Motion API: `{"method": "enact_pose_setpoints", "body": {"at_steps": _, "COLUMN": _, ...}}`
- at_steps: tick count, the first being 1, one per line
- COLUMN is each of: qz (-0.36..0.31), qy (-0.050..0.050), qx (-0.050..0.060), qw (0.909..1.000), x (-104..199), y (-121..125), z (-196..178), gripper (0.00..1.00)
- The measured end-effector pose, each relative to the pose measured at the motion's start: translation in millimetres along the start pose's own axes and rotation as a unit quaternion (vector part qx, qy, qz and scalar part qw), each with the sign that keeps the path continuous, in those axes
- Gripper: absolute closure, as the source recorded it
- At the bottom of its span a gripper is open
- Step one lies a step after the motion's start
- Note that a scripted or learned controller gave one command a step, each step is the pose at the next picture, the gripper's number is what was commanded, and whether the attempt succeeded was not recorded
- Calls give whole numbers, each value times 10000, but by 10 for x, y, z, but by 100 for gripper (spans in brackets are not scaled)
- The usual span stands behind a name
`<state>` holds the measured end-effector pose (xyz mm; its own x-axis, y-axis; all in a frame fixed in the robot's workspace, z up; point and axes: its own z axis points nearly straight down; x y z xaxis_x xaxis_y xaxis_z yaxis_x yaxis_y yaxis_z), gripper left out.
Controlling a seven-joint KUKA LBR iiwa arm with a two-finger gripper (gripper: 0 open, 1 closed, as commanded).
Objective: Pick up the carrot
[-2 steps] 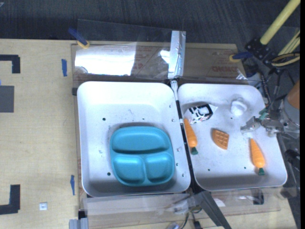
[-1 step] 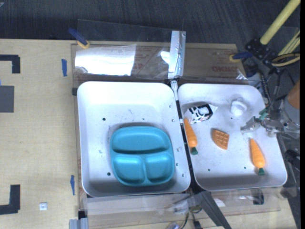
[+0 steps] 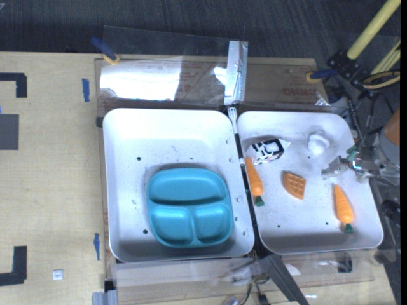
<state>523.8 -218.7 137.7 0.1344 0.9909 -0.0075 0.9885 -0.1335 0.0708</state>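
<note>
Two carrots in the right bin [image 3: 305,237]: one carrot [image 3: 254,180] along its left wall, another [image 3: 343,207] near the right side. End effector [image 3: 346,166] hovers just above that one, can't tell how open.

Two carrots [image 3: 254,180] [image 3: 343,206] in right bin [image 3: 318,237]

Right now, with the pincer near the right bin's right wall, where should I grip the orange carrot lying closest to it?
Take the orange carrot with the green stem end across its thick middle, coming straight down. It lies flat, roughly lengthwise toward the white bin's near edge, so closing across its narrow width looks safest. The pincer sits just above its top end.
</note>
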Motion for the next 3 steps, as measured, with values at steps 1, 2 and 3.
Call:
{"method": "enact_pose_setpoints", "body": {"at_steps": 1, "qz": -294, "qy": 104, "qx": 312, "qw": 9990, "x": 51, "y": -207, "z": 268, "gripper": 0}}
{"method": "enact_pose_setpoints", "body": {"at_steps": 2, "qz": 1149, "qy": 113, "qx": 314, "qw": 9928, "x": 145, "y": -316, "z": 447, "gripper": 0}}
{"method": "enact_pose_setpoints", "body": {"at_steps": 3, "qz": 1157, "qy": 50, "qx": 302, "qw": 9928, "x": 99, "y": -320, "z": 362, "gripper": 100}}
